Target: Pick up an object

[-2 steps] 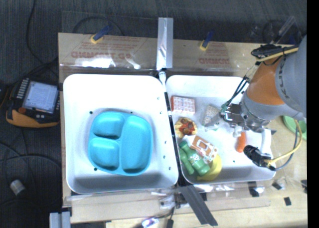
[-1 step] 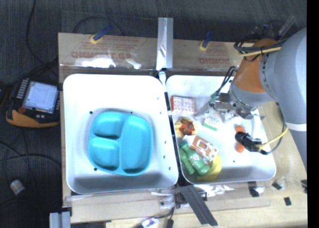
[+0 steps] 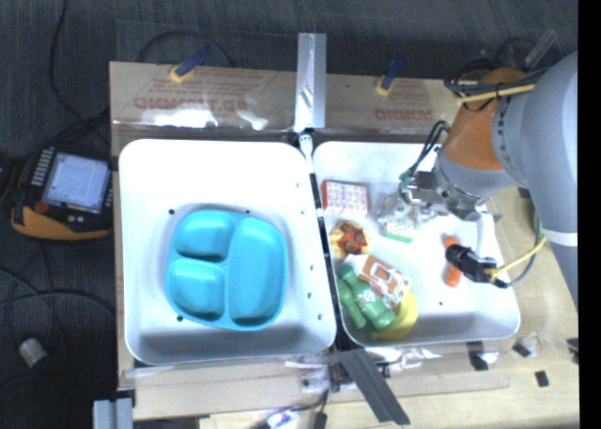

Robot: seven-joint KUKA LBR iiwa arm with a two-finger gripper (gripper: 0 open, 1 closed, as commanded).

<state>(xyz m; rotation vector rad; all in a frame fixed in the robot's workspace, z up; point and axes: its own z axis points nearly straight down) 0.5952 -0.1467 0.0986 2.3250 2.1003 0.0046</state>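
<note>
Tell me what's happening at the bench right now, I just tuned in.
The KUKA arm reaches in from the right over the right bin, its gripper low above a small clear packet with a green strip. I can't tell whether it holds anything. A pile sits along that bin's left side: a red-and-white patterned box, an orange toy, green pieces and a yellow piece. The left bin holds a blue divided tray.

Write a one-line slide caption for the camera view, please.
Grey arm's pincer low in the cluttered right white bin; a blue three-compartment plastic tray sits in the left white bin.
</note>
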